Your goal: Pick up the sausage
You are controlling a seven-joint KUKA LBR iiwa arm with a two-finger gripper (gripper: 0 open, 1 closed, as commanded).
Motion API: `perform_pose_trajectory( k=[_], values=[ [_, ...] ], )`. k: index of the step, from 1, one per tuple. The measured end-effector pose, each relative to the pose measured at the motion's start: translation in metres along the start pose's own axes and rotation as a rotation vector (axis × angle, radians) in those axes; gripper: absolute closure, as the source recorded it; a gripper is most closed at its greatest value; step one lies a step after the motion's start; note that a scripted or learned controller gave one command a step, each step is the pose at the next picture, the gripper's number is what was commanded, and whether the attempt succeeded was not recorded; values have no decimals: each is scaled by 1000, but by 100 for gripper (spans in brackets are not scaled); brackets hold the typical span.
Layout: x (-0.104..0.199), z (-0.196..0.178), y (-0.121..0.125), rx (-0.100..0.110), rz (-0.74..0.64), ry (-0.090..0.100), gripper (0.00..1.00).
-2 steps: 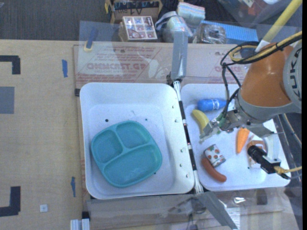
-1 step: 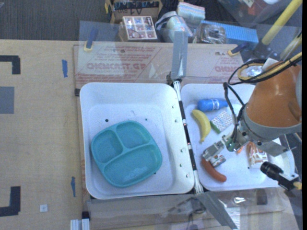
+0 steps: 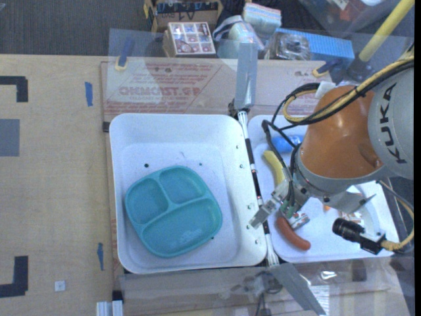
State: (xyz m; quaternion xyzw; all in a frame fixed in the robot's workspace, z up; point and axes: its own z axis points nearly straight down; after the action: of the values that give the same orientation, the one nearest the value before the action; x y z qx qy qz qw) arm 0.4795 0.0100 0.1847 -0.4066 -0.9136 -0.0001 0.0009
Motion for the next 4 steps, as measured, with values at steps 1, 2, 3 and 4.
perform_pose_trajectory(
  k=[1,2,3,4],
  values=[
    [-9,0,-8,0,-288,-1,0],
    [-10,-10,-7,-4,-285,-4,100],
    [-75,-210,18,-3,-135,-5,100],
    [-62,-8,97,-2,-192,-4,100]
  ],
)
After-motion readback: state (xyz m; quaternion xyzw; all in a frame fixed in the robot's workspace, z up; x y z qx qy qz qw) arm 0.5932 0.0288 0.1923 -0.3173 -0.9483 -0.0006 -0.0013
